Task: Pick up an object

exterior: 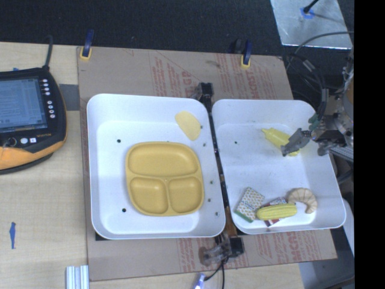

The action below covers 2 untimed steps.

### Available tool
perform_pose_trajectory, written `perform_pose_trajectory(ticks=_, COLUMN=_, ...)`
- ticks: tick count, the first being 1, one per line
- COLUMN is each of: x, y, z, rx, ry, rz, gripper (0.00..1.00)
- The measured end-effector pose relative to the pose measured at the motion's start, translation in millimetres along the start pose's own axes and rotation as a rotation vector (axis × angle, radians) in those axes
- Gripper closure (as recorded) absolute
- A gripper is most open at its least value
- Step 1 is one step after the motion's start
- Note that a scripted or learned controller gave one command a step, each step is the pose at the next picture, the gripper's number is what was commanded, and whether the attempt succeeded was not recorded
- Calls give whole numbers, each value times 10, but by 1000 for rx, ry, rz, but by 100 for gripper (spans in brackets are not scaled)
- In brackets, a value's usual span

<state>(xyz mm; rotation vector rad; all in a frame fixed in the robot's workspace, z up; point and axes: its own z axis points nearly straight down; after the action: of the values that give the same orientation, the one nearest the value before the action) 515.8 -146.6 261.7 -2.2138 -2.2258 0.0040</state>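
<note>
In the right bin, a small yellow toy lies near the far wall. My gripper hangs over the bin's right side, just right of that toy. It is open, and its left finger reaches down to the toy's right end; nothing sits between the fingers. Along the bin's near edge lie a corn cob, a tan croissant-shaped piece and a green-and-white packet.
The left bin holds a yellow divided plate and a pale yellow oval piece. A teach pendant rests on the bench at far left. Blue clamps pin the cardboard at the back.
</note>
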Motion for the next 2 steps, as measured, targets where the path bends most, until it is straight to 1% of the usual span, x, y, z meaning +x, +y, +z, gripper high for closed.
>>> perform_pose_trajectory(ticks=1, x=-1, y=719, z=1058, rx=2, ry=-2, rz=-2, gripper=0)
perform_pose_trajectory(ticks=2, x=-664, y=1401, z=1378, rx=0, ry=1, rz=3, gripper=0)
